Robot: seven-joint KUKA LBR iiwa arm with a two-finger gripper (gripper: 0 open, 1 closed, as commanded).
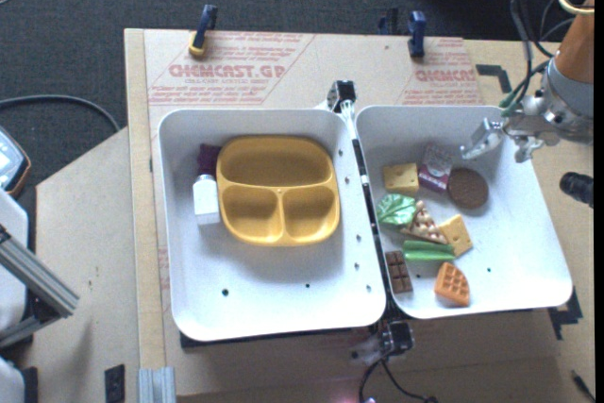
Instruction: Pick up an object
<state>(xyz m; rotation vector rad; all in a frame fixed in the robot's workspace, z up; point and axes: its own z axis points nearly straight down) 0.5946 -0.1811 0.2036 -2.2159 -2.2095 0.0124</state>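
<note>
Two bins sat side by side on the bench. Arm came in from the right, wrist high over the right bin's far corner, gripper pointing left; fingers looked apart, nothing between them. Nearest in that bin: waffle, chocolate bar, green pod, then pizza slice, cheese cube, brown cookie. Cookie lay just below the gripper, not touching. Left bin held a yellow divided tray with a white bottle beside it.
</note>
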